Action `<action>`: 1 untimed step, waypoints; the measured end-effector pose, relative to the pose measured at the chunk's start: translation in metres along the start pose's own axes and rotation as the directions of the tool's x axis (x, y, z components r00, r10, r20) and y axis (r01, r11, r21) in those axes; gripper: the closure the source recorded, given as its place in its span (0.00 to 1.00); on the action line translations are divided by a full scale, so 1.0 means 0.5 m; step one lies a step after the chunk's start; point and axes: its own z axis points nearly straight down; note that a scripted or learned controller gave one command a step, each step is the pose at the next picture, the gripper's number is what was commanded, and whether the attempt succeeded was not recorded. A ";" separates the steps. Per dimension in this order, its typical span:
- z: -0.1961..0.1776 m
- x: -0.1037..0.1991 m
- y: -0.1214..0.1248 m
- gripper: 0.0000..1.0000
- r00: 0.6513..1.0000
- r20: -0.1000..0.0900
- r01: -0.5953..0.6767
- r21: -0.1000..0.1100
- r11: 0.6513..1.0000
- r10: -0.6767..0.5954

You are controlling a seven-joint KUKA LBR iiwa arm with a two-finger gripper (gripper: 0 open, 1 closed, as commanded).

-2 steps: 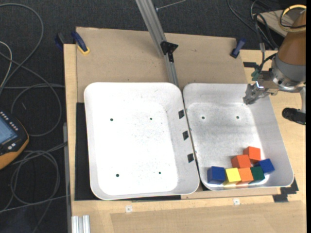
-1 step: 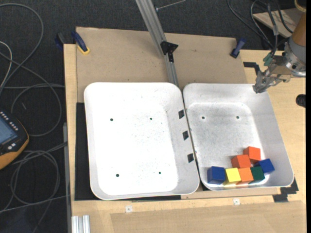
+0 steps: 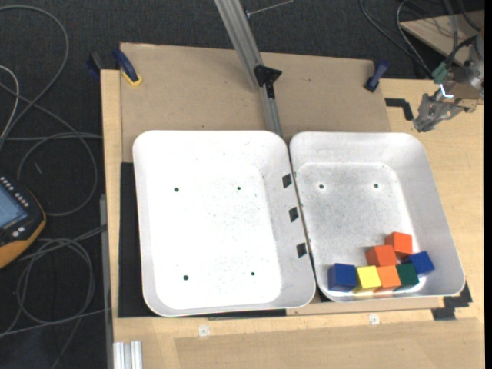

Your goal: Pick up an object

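Small coloured wooden cubes (image 3: pixel 382 266), clustered touching in the right white bin's (image 3: pixel 438 206) near corner, lie well below and slightly left of my gripper (image 3: pixel 429 118); its state I cannot tell.

Premises: a robotics laboratory; wooden bench (image 3: pixel 231 91) on dark carpet (image 3: pixel 54 68); loose black cables (image 3: pixel 46 167) trailing over the floor at left; blue clamps (image 3: pixel 127 66) fixing the board; handheld control pendant (image 3: pixel 15 217) at left edge; metal mast (image 3: pixel 246 44) bolted centrally.
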 end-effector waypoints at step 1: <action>0.029 0.114 -0.028 1.00 1.000 -0.006 0.004 0.012 1.000 -0.004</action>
